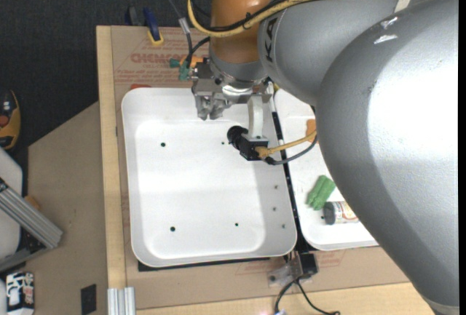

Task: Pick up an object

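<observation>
1. The gripper (207, 111) is hanging over the far end of the left bin (145, 182); its grey fingers are pointing down close together and nothing is showing between them; how wide they stand cannot be told with certainty, so it is recorded as undetermined.
2. Directly beneath it the bin floor is showing bare white with small dark dots; no object is lying within its reach there.
3. The candidate objects are sitting in the right bin (320, 237), well apart from the gripper: a green ridged piece (320, 192) and, just beside it, a small capped tube (336, 213), partly hidden by the arm (378, 88).
4. Judgement: the pick is calling for travel across the divide between the bins, fingers spread before descent, centring over the green piece; closing here is likely gaining nothing.
</observation>
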Available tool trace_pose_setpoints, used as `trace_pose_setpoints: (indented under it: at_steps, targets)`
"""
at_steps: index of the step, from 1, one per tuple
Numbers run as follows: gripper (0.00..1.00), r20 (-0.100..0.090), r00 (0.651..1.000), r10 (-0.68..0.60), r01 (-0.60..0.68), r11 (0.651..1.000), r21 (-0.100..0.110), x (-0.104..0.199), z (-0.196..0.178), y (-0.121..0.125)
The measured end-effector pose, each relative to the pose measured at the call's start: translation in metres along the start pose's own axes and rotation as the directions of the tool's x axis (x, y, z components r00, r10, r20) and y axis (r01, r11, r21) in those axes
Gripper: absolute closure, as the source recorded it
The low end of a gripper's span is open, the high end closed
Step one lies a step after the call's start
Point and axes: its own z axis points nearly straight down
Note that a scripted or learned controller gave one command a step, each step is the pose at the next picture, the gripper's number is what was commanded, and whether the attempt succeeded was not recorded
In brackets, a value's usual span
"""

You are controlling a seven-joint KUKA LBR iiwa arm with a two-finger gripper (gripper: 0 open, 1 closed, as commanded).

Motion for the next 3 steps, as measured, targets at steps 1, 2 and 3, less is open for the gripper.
trace_pose_setpoints:
  at_steps: [1,2,3]
  targets:
    - [1.0,-0.004,1.0,-0.008,0.008,1.0,-0.005,0.055,-0.005,0.003]
    - [1.0,0.002,1.0,0.002,-0.002,1.0,0.005,0.017,0.036,-0.032]
    - [1.0,-0.001,1.0,0.003,-0.003,1.0,-0.014,-0.029,-0.056,-0.023]
